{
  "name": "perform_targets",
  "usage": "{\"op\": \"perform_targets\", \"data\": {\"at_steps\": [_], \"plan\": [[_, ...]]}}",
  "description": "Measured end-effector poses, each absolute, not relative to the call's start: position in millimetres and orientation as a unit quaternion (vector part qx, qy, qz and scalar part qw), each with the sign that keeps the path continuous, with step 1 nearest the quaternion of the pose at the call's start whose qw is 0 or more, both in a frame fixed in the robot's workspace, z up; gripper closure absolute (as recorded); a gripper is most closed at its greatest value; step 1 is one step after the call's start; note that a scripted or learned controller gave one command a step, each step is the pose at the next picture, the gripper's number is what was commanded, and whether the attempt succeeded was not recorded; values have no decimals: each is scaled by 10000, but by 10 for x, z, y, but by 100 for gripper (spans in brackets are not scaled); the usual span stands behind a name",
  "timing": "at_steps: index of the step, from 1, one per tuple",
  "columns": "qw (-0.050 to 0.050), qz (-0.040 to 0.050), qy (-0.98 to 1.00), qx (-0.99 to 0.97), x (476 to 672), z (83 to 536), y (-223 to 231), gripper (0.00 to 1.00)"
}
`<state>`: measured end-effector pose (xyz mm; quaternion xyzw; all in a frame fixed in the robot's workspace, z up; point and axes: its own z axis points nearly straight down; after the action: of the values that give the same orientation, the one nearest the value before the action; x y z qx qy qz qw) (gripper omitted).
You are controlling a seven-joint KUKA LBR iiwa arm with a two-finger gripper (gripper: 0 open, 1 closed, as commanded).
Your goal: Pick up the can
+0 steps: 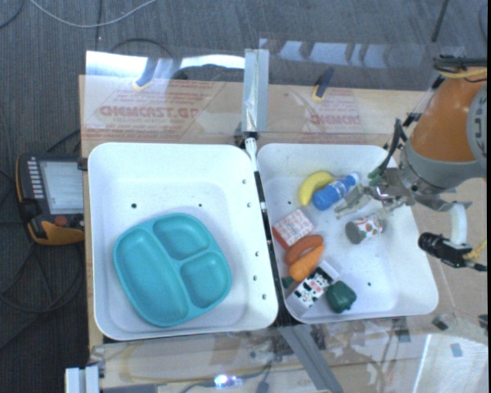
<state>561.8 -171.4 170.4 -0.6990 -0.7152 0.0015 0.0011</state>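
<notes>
Nearest to me, at the lower edge of the right bin point(409, 297), I see one dark green block point(340, 297) beside one black-and-white patterned box point(313, 288). Above them lie one smooth orange oblong piece point(304, 254), one pink checked packet point(292, 225), one curved yellow banana point(314, 185) and one blue plastic bottle point(335, 192). One turquoise tray point(173, 268) with three compartments sits in the left bin point(147, 170). One small grey can point(365, 228) lies on its side right of centre, just below the metal hand point(380, 193). I cannot tell the hand's state.
</notes>
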Motion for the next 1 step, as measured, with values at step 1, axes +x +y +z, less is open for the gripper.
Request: {"op": "perform_targets", "data": {"at_steps": [1], "plan": [[13, 5, -6629, -7487, 5673, 1585, -1807, 0]]}}
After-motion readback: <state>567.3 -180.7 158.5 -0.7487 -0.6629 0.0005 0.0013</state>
